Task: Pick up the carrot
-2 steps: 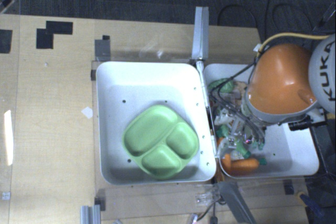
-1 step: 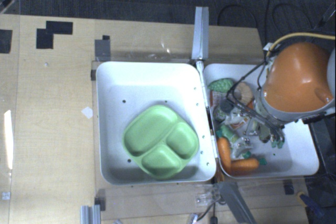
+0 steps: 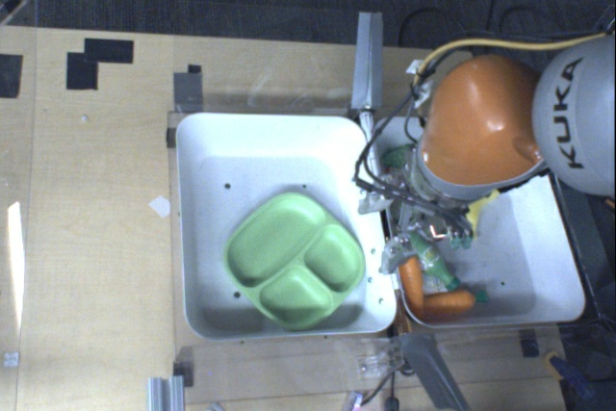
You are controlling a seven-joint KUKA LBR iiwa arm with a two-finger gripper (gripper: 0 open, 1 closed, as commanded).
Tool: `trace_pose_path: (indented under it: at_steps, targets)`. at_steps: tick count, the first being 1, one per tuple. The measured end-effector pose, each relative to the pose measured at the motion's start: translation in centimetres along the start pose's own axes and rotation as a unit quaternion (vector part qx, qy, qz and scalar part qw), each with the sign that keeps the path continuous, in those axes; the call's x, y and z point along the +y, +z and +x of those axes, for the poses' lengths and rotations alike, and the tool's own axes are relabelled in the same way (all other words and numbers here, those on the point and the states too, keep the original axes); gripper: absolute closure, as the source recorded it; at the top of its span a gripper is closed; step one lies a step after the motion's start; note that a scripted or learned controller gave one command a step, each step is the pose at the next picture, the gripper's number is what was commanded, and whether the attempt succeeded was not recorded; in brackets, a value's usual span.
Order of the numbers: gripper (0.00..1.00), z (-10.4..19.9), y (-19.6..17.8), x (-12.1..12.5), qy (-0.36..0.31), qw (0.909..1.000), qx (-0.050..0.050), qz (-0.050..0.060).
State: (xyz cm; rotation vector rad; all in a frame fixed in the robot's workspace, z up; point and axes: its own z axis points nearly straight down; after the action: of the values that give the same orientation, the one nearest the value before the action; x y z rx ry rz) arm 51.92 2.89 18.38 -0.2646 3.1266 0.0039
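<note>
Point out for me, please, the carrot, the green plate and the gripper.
carrot (image 3: 445, 304): camera view, middle of the orange body lying in the right bin.
green plate (image 3: 295, 259): camera view, ridge between its compartments, left bin.
gripper (image 3: 416, 248): camera view, tip just above the carrots.

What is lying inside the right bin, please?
In the right bin, a carrot lies at the front left corner, and something green farther back. The arm and gripper cover the rest.
</note>
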Motion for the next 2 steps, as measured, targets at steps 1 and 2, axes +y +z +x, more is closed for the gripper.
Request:
trace_pose_path:
  at_steps: [1, 2]
  targets:
    - [0.0, -5.2, 8.4, 7.6, 0.049, 0.9988, -0.004, -0.001]
    - [0.0, -13.2, -8.9, 5.6, 0.035, 0.9994, -0.002, 0.0]
